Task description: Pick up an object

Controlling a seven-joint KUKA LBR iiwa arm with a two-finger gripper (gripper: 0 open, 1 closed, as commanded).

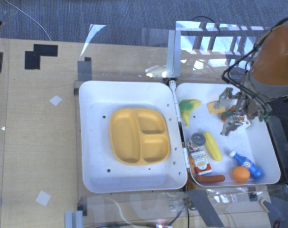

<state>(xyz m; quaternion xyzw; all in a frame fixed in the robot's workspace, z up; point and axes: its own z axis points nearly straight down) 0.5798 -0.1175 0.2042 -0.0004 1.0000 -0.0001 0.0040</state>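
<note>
The left bin [91, 127] holds a yellow divided tray [139, 136]; the right bin [269, 148] holds a green and yellow toy [189, 106] at its left, then a small round tin [198, 139], a corn cob [212, 146], a red carton [200, 161], a sausage [210, 178], an orange [240, 175] and a blue bottle [247, 164]. The gripper [233, 114] hangs over the bin's upper right, fingers spread and grasping nothing; a yellow-orange piece [215, 108] lies just left of it.

Light wood benchtop [34, 141] with black tape patches [40, 55] at 10 o'clock. Blue-grey carpet [134, 6] across 12. Clear plastic frame [215, 39] glaring at 1 o'clock.
</note>
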